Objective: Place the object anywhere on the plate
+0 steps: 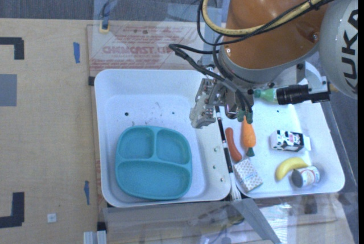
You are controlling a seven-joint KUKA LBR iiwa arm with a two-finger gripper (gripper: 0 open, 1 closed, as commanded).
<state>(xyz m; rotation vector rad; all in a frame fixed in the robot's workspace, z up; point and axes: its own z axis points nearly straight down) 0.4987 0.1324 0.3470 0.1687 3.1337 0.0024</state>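
Turquoise 3-compartment plate (153, 163) is lying in the left bin (108, 95), while the gripper (203, 112), fingers impossible to judge, is hovering beside the carrot (247, 135) in the right bin (330, 146), "KU" showing on the arm (267, 15).

The plate (153, 170) lies in the left bin (108, 89). The carrot (248, 135), sausage (232, 144), banana (290, 167) and can (305, 176) lie in the right bin (333, 146).

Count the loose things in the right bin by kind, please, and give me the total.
Toy carrot: 1
Toy sausage: 1
Toy banana: 1
Small cow-print carton: 1
Small can: 1
Patterned packet: 1
Total: 6
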